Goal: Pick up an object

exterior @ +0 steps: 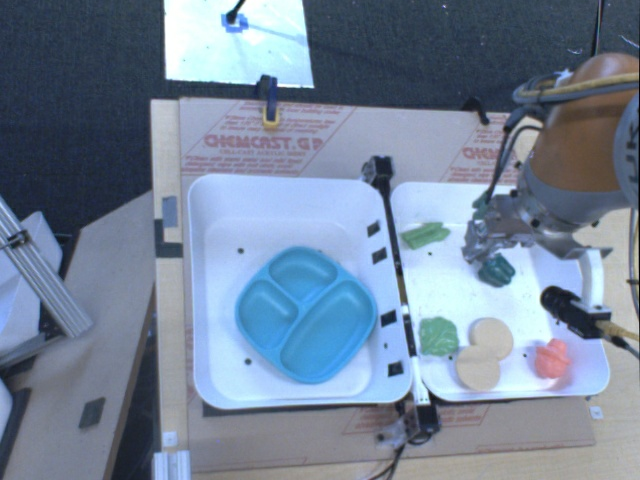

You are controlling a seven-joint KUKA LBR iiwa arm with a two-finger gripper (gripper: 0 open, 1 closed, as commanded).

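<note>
Dark teal, small and lumpy: the teal object [496, 270] lies on the floor of the right bin [450, 206], toward that bin's two o'clock, and looks the likeliest target. The gripper [484, 246] hangs directly above and just at its ten o'clock, close to touching, though contact cannot be confirmed from this slant. Whether the jaws are apart or together I cannot tell; metal and cabling crowd the tip. Nothing is seen clamped. Judgement: approach done, grasp and lift both left. Outward from there: a light green piece [425, 235] at the bin's eleven o'clock; a green leafy piece [438, 335] at six; two tan discs [484, 353] overlapping just to its right; a pink-orange object [552, 359] at four o'clock. Across the black divider [392, 268], the left bin [215, 268] holds a blue compartment plate [305, 313], well apart from the arm.
</note>
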